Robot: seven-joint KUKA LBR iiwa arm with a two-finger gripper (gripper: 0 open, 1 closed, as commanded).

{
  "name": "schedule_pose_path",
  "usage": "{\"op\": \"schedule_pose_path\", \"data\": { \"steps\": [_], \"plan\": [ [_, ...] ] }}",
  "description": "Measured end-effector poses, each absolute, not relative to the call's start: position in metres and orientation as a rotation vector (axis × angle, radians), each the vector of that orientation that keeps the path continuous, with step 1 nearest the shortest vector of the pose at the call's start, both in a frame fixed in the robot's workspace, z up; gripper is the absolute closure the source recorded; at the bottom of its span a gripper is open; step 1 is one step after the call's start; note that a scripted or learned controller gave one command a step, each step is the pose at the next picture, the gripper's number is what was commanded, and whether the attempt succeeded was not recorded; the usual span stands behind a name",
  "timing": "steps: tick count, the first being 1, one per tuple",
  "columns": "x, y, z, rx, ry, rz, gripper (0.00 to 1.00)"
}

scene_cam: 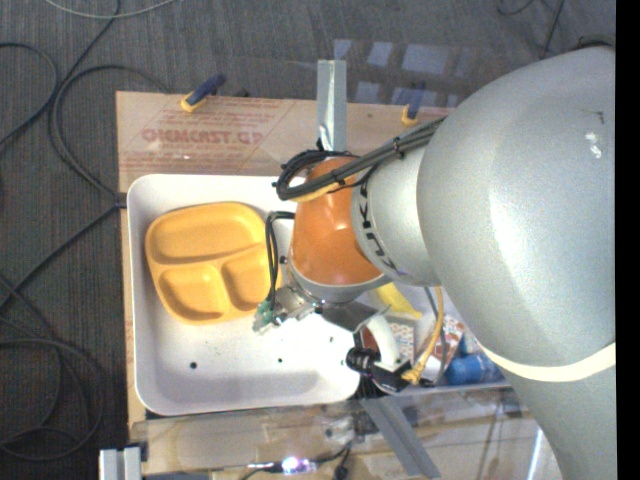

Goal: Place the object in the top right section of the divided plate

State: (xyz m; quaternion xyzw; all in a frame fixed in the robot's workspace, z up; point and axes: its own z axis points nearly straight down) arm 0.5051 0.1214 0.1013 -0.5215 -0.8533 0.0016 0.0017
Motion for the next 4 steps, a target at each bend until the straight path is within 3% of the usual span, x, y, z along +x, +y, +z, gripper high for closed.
{"op": "schedule_pose_path", "data": {
  "steps": [1,2,3,4],
  "plan": [
    [0.505,0.122,0.101,-1.636,-2.677,0.004,0.00],
    [0.483,0.090,0.183,-1.637,-2.680,0.004,0.00],
    [0.589,0.080,0.255,-1.834,-2.553,0.007,0.00],
    [0.589,0.080,0.263,-1.833,-2.554,0.014,1.00]
  ]
}}
